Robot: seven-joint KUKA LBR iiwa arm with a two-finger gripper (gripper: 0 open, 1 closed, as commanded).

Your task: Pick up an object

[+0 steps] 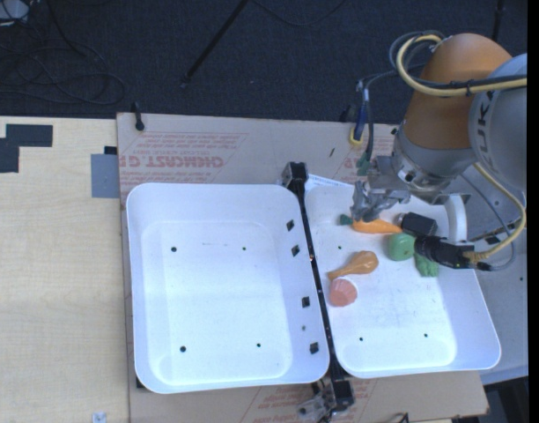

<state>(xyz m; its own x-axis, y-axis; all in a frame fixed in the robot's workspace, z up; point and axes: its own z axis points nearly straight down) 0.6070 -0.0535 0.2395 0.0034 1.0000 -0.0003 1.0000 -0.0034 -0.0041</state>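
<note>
Camera view, claw [368, 208] above sideways-lying carrot [376, 227]

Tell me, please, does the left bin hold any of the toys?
No; the toys, such as the carrot and pink disc, all lie in the right bin, not the left bin.

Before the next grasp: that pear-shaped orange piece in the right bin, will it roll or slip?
The pear-shaped orange piece looks rounded and smooth, so it may roll if nudged. Its narrow neck probably curves that roll. It looks like a small plastic toy, likely light and stiff.
</note>
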